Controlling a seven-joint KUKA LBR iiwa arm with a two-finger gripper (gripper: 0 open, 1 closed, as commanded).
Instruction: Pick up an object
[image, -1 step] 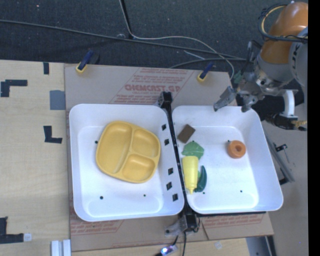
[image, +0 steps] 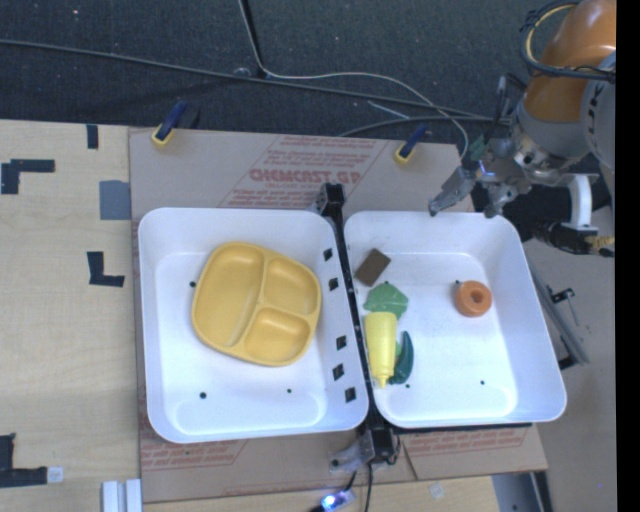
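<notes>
The orange ring (image: 472, 298) is ringed by bare floor in the right bin (image: 520, 395); the yellow corn toy (image: 381, 345) is crowded against its left wall. The gripper (image: 468, 192) is held spread and empty above the far rim

Two white bins side by side on the bench (image: 60, 300). Left bin (image: 170, 400): yellow divided plate (image: 257, 302). Right bin (image: 500, 390): brown block (image: 372, 265), yellow-and-green corn toy (image: 383, 335), orange ring (image: 472, 298). Hand (image: 468, 195) hovering above right bin's far edge, holding nothing.
</notes>
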